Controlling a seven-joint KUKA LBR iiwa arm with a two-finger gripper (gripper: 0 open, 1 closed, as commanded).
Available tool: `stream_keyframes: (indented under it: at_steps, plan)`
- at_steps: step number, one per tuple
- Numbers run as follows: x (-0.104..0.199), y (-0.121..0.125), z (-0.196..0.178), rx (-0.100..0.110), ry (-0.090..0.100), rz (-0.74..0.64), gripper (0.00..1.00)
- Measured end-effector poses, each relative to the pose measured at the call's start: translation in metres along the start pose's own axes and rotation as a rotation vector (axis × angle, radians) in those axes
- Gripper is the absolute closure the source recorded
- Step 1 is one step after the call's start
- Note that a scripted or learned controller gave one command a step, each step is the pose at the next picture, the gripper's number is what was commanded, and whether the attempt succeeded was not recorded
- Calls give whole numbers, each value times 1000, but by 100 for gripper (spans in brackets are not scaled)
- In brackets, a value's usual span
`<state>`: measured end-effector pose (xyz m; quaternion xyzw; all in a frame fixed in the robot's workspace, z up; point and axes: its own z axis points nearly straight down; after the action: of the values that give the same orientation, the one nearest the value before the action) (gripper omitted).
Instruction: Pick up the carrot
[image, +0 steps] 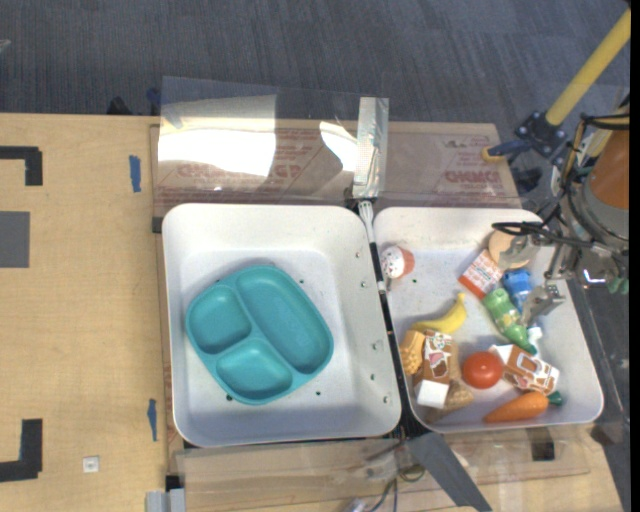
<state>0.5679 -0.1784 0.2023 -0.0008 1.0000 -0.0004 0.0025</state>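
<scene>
Fingers hang above right bin, carrot apart.

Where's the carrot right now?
The carrot lies in the right bin, near its front right corner, just below the tomato and the small juice carton.

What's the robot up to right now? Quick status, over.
Gripper low over right bin, holding nothing visible. Carrot lies free at front edge. Tomato and carton crowd it.
</scene>
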Motion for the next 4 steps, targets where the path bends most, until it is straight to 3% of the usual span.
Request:
stream_keyframes:
  at_steps: [1,2,3,4]
  plan:
    - [-96,-34,106,8,-8,-62,0]
    - [-95,-41,117,-8,32,262,0]
    - [-79,10,117,0,5,820,0]
    - [-6,59,85,-1,-1,755,0]
